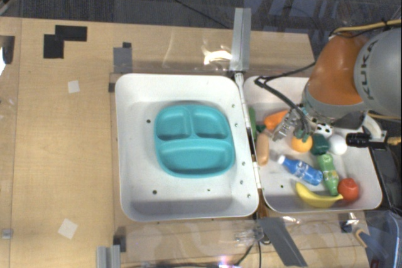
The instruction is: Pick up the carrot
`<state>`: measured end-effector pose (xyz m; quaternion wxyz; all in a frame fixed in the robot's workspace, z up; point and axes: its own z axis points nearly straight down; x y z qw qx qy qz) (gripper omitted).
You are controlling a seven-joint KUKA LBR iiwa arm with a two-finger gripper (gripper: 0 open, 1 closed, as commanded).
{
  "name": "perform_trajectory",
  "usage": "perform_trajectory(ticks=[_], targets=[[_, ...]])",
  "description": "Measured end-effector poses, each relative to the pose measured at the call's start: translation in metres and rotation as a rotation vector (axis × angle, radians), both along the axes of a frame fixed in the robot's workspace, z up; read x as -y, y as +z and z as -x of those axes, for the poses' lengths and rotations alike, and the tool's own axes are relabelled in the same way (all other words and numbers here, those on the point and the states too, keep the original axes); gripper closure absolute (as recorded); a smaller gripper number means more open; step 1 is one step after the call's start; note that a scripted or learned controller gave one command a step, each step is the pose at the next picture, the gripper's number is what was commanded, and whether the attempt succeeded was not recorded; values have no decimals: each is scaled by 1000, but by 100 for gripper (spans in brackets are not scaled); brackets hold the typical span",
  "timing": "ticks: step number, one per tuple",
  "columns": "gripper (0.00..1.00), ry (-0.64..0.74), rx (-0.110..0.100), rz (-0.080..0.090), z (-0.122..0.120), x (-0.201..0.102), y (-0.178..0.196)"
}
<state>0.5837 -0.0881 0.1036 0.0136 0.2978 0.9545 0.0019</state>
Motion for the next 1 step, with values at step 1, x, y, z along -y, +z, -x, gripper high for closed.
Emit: perform_trajectory(ticks=[1], targets=[[0, 1, -1, 0, 0, 0, -1]])
